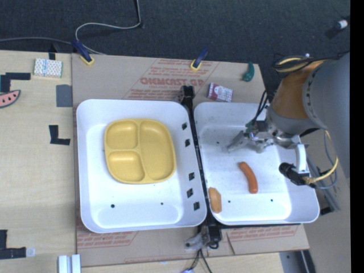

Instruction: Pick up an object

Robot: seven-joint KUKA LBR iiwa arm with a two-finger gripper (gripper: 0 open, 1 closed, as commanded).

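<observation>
An orange sausage-shaped piece (pixel 248 177) lies in the right bin (pixel 224 209), near its middle. A smaller tan, bread-like piece (pixel 215 199) rests against that bin's front left corner. My gripper (pixel 236 145) hangs low over the right bin's back half, above and slightly left of the sausage, its grey fingers pointing left. Nothing shows between them. A yellow divided plate (pixel 140 151) lies in the left bin (pixel 91 209).
A small red and white packet (pixel 219 92) lies on the cardboard behind the right bin. Yellow clamps (pixel 198 61) and a green one (pixel 249 71) hold the cardboard's far edge. Black clips line the wall between the bins. Cables hang by the arm's wrist at the right.
</observation>
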